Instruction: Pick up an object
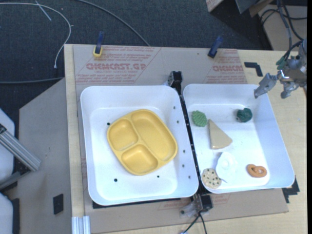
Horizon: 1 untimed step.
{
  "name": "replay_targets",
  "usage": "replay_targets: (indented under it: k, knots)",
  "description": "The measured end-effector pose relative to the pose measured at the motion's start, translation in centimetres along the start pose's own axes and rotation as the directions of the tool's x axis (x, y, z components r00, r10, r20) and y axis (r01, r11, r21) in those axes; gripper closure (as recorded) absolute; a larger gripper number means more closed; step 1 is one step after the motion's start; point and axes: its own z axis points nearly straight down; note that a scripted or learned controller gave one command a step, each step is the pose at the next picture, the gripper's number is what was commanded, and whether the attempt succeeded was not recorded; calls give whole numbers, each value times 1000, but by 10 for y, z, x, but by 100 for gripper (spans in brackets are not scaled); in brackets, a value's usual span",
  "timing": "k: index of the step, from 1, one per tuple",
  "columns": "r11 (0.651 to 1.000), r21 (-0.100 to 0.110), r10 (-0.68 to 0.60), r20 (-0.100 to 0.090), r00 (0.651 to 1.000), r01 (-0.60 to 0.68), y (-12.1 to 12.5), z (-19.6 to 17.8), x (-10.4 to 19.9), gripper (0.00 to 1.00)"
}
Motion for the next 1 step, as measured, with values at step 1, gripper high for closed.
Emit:
replay_targets:
  k: [1]
  knots:
    - [1000, -13, -3, 3, 1000, 4, 2, -8, 1, 0]
